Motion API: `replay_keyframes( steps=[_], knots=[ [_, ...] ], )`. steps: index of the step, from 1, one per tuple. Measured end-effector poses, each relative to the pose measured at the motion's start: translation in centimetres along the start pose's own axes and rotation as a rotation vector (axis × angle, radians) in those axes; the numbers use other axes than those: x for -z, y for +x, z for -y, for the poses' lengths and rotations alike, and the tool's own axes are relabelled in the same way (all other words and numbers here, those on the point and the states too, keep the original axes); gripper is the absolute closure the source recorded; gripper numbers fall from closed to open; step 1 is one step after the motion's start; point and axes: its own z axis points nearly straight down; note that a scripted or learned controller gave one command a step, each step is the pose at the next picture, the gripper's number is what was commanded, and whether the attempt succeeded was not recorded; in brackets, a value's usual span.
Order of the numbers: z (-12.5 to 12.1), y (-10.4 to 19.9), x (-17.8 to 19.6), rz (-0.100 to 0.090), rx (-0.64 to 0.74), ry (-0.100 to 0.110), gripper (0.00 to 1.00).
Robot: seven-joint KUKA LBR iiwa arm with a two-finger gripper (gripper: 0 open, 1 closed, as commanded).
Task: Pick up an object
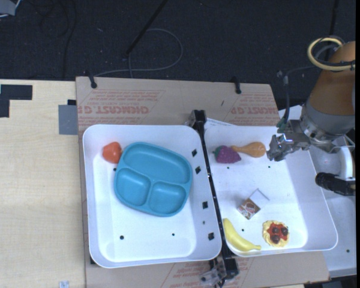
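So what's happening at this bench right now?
A grey and orange robot arm reaches in from the right, its gripper low over the right bin, beside a toy chicken drumstick and purple grapes. Nothing looks lifted yet. The left bin holds a blue divided plate.

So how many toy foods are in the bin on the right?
5. Purple grapes and a chicken drumstick lie at the far end. A small box sits mid-bin. A banana and a little tart lie at the near end.
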Motion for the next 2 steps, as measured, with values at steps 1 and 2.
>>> replay_keyframes(
  steps=[1,2],
  knots=[
    [0.0,-0.2,1.8,-0.001,0.0,0.003,1.0],
    [1.5,5.1,0.7,-0.004,0.004,0.008,1.0]
  ],
)
